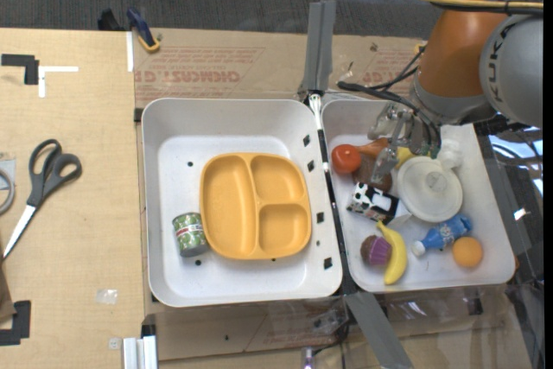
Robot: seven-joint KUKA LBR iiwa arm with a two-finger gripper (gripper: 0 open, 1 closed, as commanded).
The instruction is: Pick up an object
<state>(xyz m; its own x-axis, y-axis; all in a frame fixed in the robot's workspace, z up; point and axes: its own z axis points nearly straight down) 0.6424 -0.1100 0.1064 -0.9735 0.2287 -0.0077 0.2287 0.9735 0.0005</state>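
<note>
Right bin (492,186), rear half: the gripper (393,153) hangs low over the clutter, beneath the orange band of the arm (458,47). Whether it is spread or closed cannot be told from this view, and nothing is seen gripped in it.

The likeliest target, judging by nearness, is the red round object (346,157). It lies just left of the gripper, close against the wall shared with the left bin (164,186). It looks small, smooth and glossy, apparently a toy fruit, and so is apt to roll or squirt out under an off-centre squeeze.

A sound grasp calls for a descent centred on the object's widest part. It should close along the line parallel to the wall, so that neither side jams against the rim. The white round lid (432,186) and the black-and-white toy cow (371,201) crowd the near side. A vertical approach seems safer than a sweep, with a lift only once the object is seated.
</note>
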